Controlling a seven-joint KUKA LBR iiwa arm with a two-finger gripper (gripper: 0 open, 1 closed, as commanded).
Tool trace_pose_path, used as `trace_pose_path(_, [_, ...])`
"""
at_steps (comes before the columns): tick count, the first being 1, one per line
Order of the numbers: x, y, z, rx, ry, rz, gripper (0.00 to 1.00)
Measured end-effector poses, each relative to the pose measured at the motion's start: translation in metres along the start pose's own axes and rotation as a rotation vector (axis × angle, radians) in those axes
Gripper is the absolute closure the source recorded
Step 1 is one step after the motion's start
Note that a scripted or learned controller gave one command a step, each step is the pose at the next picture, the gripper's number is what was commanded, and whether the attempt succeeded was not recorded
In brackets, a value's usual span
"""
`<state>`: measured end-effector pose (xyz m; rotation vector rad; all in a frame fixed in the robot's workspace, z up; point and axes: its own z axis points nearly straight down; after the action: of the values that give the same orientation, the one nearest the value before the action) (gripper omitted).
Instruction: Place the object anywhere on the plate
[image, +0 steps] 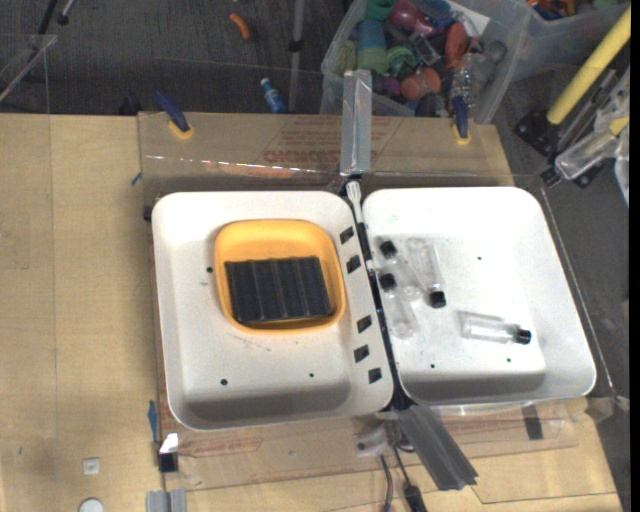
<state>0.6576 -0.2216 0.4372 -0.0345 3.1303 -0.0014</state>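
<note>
Left bin (190, 300): orange plate (278, 272) w/ a dark ribbed block (278, 288) lying flat on it, approx. centred. Right bin (560, 300): several clear vials w/ black caps; a cluster (408, 275) near the divider (365, 290), one vial (492, 329) lying on its side, apart toward the front-right. Gripper state: can't tell. Clear tub of coloured toys (420, 45) behind the bench.

Wooden bench (70, 300), clear tub of colourful toys (430, 45) behind the bins, yellow tube (592, 62) at top right
</note>
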Motion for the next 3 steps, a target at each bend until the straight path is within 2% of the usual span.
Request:
trace_pose_path(1, [-0.01,0.0,0.011,-0.001,-0.001,-0.404,1.0])
trace_pose_path(2, [-0.01,0.0,0.0,-0.002,-0.001,-0.781,1.0])
trace_pose_path(3, [-0.01,0.0,0.001,-0.004,-0.001,-0.969,1.0])
